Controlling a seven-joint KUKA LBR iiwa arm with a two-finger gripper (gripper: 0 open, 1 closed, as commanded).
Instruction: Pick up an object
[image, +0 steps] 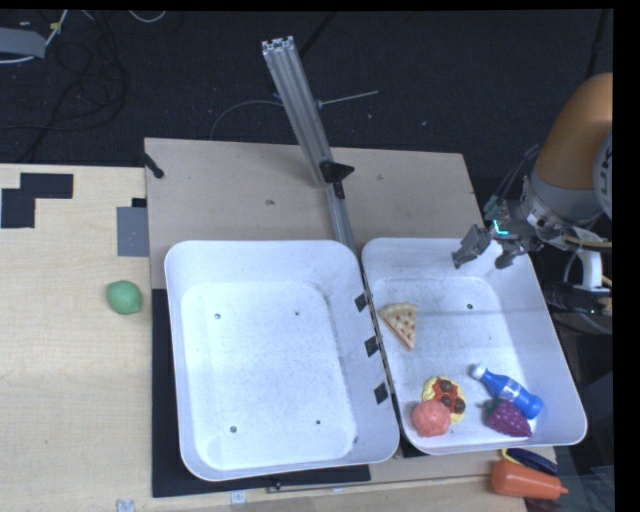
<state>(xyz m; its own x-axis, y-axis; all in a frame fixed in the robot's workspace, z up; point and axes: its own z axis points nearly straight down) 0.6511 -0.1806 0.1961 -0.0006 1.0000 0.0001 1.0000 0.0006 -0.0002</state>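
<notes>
Grey fingers (468, 250) of the gripper (487, 251) are spread wide with nothing between them, hanging over the upper right corner of the right bin (560, 345), centre right of frame. Arm (575, 140) with its orange band comes in from the right edge above it.

Right bin contents, all well apart from the gripper:
- waffle wedge (400, 324), near the bin's left wall, mid-frame
- blue bottle (509, 389), lower right, tilted
- purple grapes (507, 418), just beside and below the bottle
- red-yellow toy food (445, 394) with a pink ball (431, 419) touching it, lower centre of the bin

Left bin (175, 270) sits beside it, touching along the middle. Green ball (125, 297) lies on the bench (60, 380) at far left. Orange carrot-like toy (527, 482) lies outside the bins at the bottom right.
</notes>
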